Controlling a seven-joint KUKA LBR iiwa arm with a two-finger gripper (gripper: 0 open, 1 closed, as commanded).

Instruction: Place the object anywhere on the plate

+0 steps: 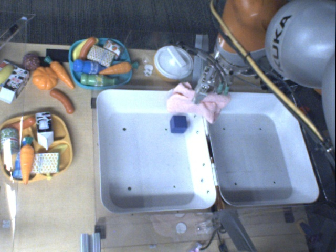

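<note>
1. Camera view: the grey arm [299,41] with its orange band [247,7] reached in from three o'clock and ended at the pincer [202,96], which hung over the far rims where the two bins met.
2. The pincer's fingers pointed down into a pink cloth [197,105]; whether they stood apart or together could not be told, nor whether the cloth lay between them.
3. The pink cloth was draped across the far edge of both bins, bunched and partly resting inside the left bin [136,193] at its one o'clock corner.
4. A small blue cube [179,123] sat on the left bin's floor, just beside the cloth at the cloth's seven o'clock (touching or not was unclear).
5. The right bin [273,193] lay just beside the left one, rim against rim.
6. Beyond the bins, at twelve o'clock, a white round plate [173,63] rested on the surface [52,209], near the pincer.
7. At ten o'clock stood a blue bowl [100,62] of toy food; at nine o'clock lay a yellow tray [65,140] with more toys, and loose carrots [62,72] between them.
</note>
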